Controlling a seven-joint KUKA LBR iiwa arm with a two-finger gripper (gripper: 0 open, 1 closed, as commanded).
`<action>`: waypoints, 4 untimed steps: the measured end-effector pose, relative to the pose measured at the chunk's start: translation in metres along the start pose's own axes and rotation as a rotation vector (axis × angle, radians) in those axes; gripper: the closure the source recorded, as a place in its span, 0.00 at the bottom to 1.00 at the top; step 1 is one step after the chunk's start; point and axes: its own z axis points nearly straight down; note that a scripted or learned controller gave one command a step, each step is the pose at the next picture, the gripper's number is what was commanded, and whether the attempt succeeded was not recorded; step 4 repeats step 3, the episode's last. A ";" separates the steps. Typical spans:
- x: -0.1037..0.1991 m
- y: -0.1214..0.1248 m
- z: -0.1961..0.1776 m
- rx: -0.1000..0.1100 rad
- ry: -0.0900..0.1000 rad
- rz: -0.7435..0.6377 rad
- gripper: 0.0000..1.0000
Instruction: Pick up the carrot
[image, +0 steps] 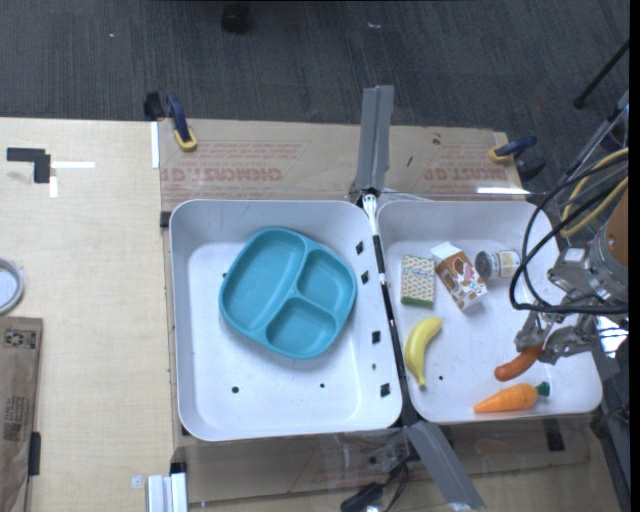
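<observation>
- Orange and tapered, the carrot (511, 399) lies in the right bin (450, 218), near that bin's front right corner, with a small green stub at its thick end.
- Its long axis runs roughly left to right, slightly tilted; the pointed tip faces left and the green end faces right.
- Just above it lies a smooth reddish sausage shape (517, 365), and the gripper (545, 345) sits at that piece's right end; whether its jaws are parted or closed cannot be told.
- Other contents of the right bin are a curved yellow banana (422, 348), a speckled greenish block (418, 280), a small printed carton (459, 277) and a little can (497, 264) on its side.
- The left bin (190, 330) holds a glossy turquoise plate (288, 292) with three compartments.
- Both bins are shallow white plastic, resting on brown cardboard over a pale wooden bench (80, 250), with dark carpet beyond.
</observation>
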 end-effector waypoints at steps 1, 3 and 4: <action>0.000 0.000 0.000 0.000 0.000 0.000 0.00; 0.025 -0.020 0.105 -0.006 0.001 -0.574 0.00; 0.025 -0.020 0.105 -0.006 0.001 -0.574 0.00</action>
